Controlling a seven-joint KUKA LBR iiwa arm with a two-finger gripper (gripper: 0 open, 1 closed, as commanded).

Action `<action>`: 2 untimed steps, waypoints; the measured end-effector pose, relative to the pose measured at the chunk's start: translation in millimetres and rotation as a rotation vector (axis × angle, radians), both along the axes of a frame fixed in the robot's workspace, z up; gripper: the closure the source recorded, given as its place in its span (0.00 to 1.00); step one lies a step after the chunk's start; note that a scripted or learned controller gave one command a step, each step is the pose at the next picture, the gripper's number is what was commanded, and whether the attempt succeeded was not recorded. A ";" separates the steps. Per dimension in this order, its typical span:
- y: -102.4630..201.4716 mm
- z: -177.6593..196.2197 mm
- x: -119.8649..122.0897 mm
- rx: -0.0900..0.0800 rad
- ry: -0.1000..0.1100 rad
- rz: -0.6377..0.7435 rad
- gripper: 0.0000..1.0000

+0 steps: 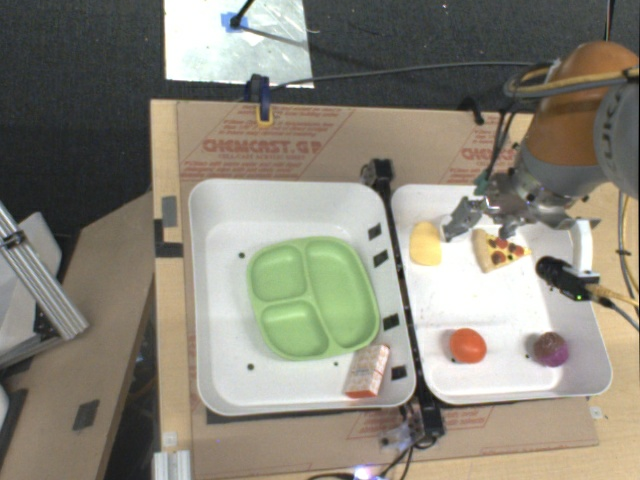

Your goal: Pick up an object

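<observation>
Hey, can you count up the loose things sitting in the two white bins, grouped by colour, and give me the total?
Green: 1, the green three-compartment plastic tray
Yellow: 1, the pale yellow rounded toy
Orange-red: 1, the round tomato-like toy
Purple: 1, the small dark purple round toy
Multicoloured: 2, the toy pizza slice and the small pink carton
Total: 6

red "CHEMCAST GP" print, brown board point(290, 133), twice

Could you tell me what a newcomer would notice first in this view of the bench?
Probably the bright green divided plate in the middle of the left bin, with a small carton at its lower right corner. Next, the arm's gripper low over the right bin, between a yellow piece and a pizza slice.
</observation>
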State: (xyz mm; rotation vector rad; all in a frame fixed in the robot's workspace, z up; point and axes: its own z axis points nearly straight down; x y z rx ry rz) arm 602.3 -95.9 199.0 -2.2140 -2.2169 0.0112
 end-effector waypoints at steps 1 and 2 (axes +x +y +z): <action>0.1 6.9 2.8 -0.001 -0.012 0.002 0.00; 6.1 -51.4 9.2 -0.001 -0.009 0.004 0.00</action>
